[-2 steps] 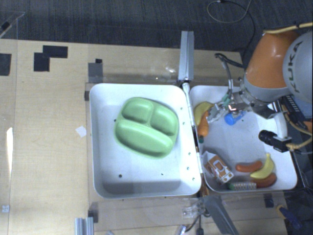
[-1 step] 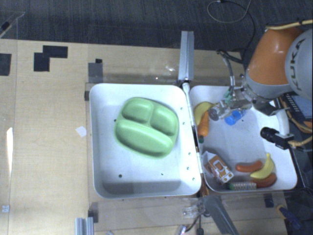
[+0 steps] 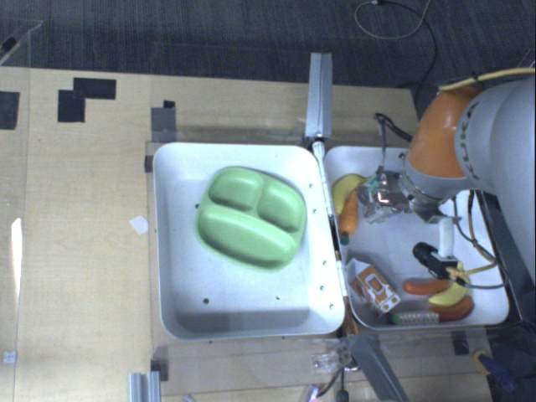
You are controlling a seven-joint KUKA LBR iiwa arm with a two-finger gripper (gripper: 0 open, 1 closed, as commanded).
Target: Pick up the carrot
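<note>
Carrot point(image 3: 348, 217) hard against right bin's point(image 3: 502, 312) left wall; bare floor right of carrot; gripper point(image 3: 381, 198) just right of carrot, jaws' state unreadable.

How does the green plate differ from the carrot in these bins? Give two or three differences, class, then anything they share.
The green plate is wide, flat and split into three compartments; the carrot is slim and one piece. The plate is pale green, the carrot orange. The plate lies in the left bin, the carrot in the right bin by its left wall, with the pincer beside it. Both rest in white bins.
</note>
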